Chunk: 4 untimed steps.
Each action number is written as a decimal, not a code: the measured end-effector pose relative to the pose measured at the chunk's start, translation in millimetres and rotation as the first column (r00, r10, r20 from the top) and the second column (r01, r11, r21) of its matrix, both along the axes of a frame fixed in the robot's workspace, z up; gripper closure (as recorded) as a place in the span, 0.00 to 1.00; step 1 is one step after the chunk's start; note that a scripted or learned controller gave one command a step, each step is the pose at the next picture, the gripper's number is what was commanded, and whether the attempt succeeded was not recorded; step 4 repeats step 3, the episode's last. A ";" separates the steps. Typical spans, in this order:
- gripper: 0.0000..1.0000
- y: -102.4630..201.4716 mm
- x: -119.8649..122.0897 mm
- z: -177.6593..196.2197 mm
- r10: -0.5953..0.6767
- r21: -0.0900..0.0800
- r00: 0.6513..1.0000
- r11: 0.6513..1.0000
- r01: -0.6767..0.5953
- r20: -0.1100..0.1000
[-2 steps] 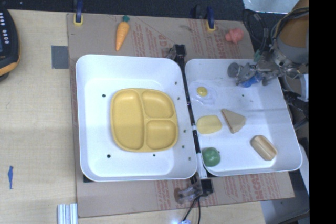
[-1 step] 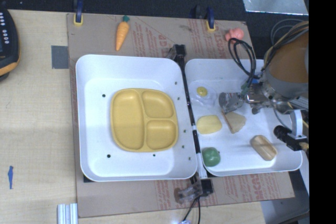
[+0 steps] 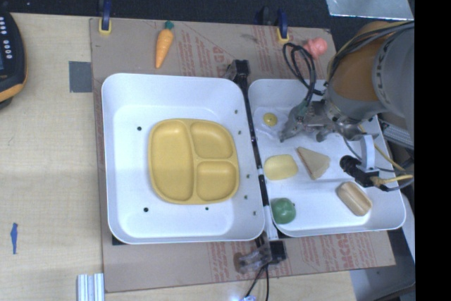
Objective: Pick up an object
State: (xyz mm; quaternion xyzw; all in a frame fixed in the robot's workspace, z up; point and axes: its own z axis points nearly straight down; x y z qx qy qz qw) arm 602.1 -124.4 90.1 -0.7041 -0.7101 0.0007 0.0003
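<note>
The right bin (image 3: 320, 222) holds a small yellow ball (image 3: 270, 119), a pale yellow lump (image 3: 280, 167), a tan wedge (image 3: 314, 162), a green round object (image 3: 283, 210) and a tan bread-like roll (image 3: 353, 198). My gripper (image 3: 294, 125) hangs over the bin's upper middle, just right of the yellow ball and above the wedge. Its dark metal fingers point left and down, and nothing shows between them. The grey arm with its orange band (image 3: 359, 70) covers the bin's upper right corner.
The left bin (image 3: 120, 151) holds a yellow divided plate (image 3: 192, 159). A toy carrot (image 3: 163, 46) and a pink object (image 3: 317, 46) lie on the board behind the bins. Black cables (image 3: 303, 67) loop near the arm. A dark device (image 3: 10, 56) sits at the far left.
</note>
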 end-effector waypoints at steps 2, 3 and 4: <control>1.00 -19.2 55.6 17.8 0.003 -0.002 1.000 1.000 -0.003 0.001; 1.00 71.4 -8.7 106.5 0.003 0.004 1.000 1.000 -0.003 -0.002; 1.00 71.4 -8.7 106.5 0.003 0.004 1.000 1.000 -0.003 -0.002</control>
